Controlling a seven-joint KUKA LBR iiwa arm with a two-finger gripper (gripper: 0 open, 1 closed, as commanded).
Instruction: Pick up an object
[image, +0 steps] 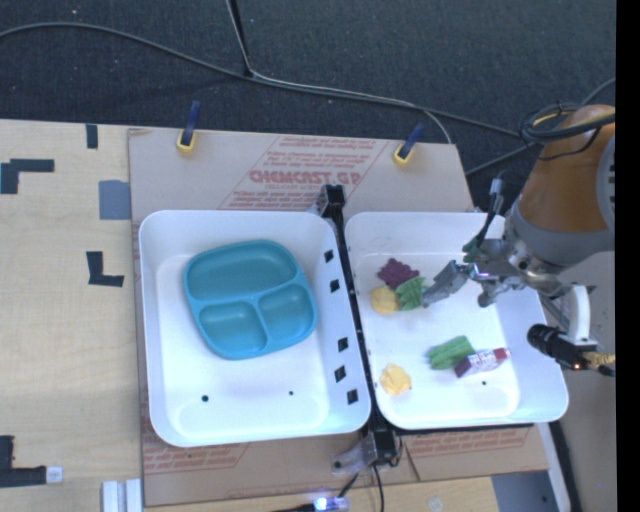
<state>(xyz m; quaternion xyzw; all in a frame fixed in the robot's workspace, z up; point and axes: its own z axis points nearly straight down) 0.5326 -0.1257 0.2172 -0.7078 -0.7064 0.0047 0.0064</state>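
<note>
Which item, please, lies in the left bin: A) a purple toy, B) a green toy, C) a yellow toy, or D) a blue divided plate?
D: the blue divided plate lies alone in the left bin, while the small toys are in the right bin.

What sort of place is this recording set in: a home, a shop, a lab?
Most likely a robotics lab bench: two white bins clamped onto cardboard, toy items like a blue divided plate, loose cables behind, and a robot arm reaching in.

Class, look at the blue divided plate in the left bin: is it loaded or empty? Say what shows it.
Empty. The blue divided plate lies flat in the left bin, and all three compartments show only bare blue surface.
</note>
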